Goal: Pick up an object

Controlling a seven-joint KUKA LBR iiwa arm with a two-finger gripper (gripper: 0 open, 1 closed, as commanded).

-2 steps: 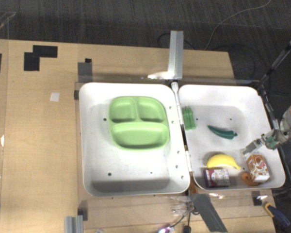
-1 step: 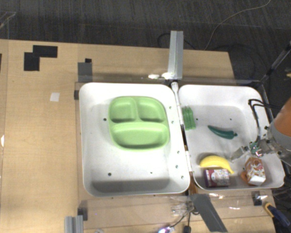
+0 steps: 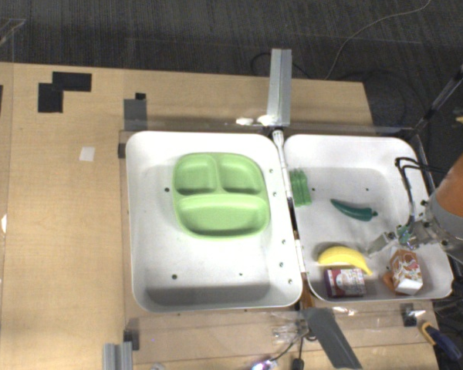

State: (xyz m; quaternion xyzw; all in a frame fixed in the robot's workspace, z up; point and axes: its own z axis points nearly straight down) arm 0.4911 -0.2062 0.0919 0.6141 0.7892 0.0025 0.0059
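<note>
The right bin's (image 3: pixel 347 149) upper half, toward 12 o'clock, lies open. Its 6 o'clock edge is crowded: banana (image 3: pixel 344 257), dark can (image 3: pixel 345 282) and small carton (image 3: pixel 405 273) sit close together. A teal piece (image 3: pixel 355 210) lies mid-floor; a green block (image 3: pixel 299 187) hugs the 9 o'clock wall. The gripper (image 3: pixel 405 236) hangs at 3 o'clock, possibly just above the carton. In the left bin (image 3: pixel 150 276), a green tray (image 3: pixel 218 193) fills the centre.

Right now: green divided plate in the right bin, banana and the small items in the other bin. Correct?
Not quite. The camera view shows the green divided plate in the left bin, not the right. The banana and the small items lie in the other bin, the right bin, as you said.
</note>
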